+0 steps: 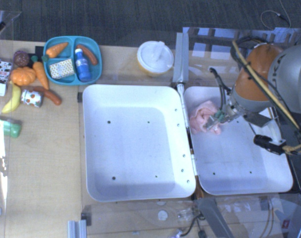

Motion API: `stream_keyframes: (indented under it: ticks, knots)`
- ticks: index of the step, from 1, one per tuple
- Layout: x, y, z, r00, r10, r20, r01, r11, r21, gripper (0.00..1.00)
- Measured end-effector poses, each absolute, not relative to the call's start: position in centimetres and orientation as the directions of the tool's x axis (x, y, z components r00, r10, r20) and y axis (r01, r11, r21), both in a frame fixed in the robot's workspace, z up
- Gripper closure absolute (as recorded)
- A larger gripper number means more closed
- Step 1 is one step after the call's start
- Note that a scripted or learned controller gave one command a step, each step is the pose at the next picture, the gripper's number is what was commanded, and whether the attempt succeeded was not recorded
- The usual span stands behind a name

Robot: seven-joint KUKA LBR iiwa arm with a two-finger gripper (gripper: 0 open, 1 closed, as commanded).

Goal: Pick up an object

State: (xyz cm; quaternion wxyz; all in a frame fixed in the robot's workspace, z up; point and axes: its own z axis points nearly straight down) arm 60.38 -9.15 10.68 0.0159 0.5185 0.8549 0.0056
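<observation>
- The gripper (217, 119) is down in the right bin (249, 177), its tip at the right edge of a crumpled pink cloth (204, 117); whether it is spread or closed, and whether it has the cloth, cannot be told at this size.
- The arm (269, 78) comes in from the right, grey, with its orange band bulging above the wrist, and bends down and leftward so the wrist slants toward the bin's upper-left part.
- The pink cloth lies in the upper-left corner of the right bin, just beside the wall it shares with the left bin (135, 143).
- A black cable loops from the arm over the bin's upper edge.
- On the bench to the left sits a blue divided plate (93, 51) with toy food, with a toy carrot (40, 75), a small pumpkin (23, 76) and a banana (12, 101) near it.
- A white lidded cup (155, 56) stands above the left bin.
</observation>
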Motion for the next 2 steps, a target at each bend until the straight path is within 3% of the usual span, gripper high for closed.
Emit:
stream_keyframes:
  ticks: [1, 2]
  knots:
    - [60.4, -9.1, 10.7, -0.462, 0.887, -0.021, 0.886, 0.462, 0.026, 0.0]
    - [59.5, -9.2, 9.1, -0.46, 0.888, -0.009, 0.888, 0.461, 0.013, 0.0]
